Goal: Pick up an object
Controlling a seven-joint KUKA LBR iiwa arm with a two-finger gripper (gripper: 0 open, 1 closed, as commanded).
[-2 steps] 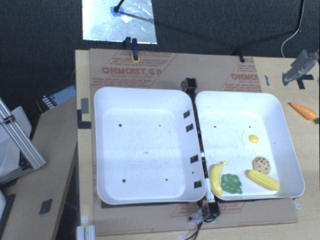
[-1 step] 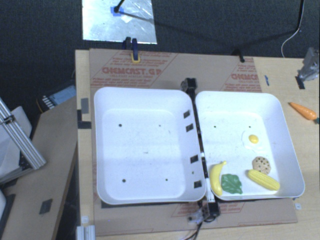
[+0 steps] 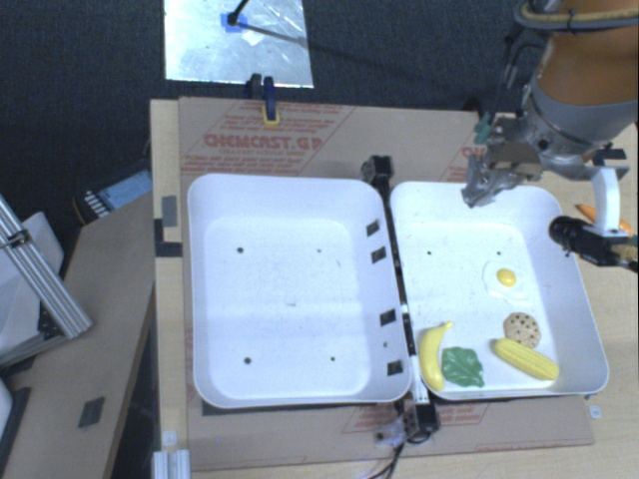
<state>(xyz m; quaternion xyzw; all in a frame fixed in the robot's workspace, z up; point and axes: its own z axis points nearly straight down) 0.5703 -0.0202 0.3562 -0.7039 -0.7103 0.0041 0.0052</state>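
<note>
Two shallow white plastic bins sit side by side on a brown cardboard sheet (image 3: 300, 133) printed with red lettering; the left bin (image 3: 290, 287) is smooth with rounded corners and a few small dark spots in its floor, and the right bin (image 3: 439, 267) is joined to it along a dark seam fitted with black clips. Five small toy foods lie in the right bin, one of each: a fried egg (image 3: 506, 278), flat and white with a glossy yellow yolk, near the bin's right wall; a round tan cookie (image 3: 521, 327) speckled with dark chips just below the egg; a bumpy yellow corn cob (image 3: 526, 359) below the cookie, lying at a slant; a flat, crinkled green leaf (image 3: 462, 366) to the left of the corn; and a smooth curved yellow banana (image 3: 434, 353) touching the leaf, close to the seam. The gripper (image 3: 481, 190), grey metal under the arm's orange-banded wrist, hangs over the right bin's far edge, well apart from all five foods, with nothing between its fingers; whether they are apart or together I cannot tell. A crinkled silvery foil sheet (image 3: 238, 26) lies beyond the cardboard, and a yellow clamp (image 3: 270, 108) grips the cardboard's far edge.
</note>
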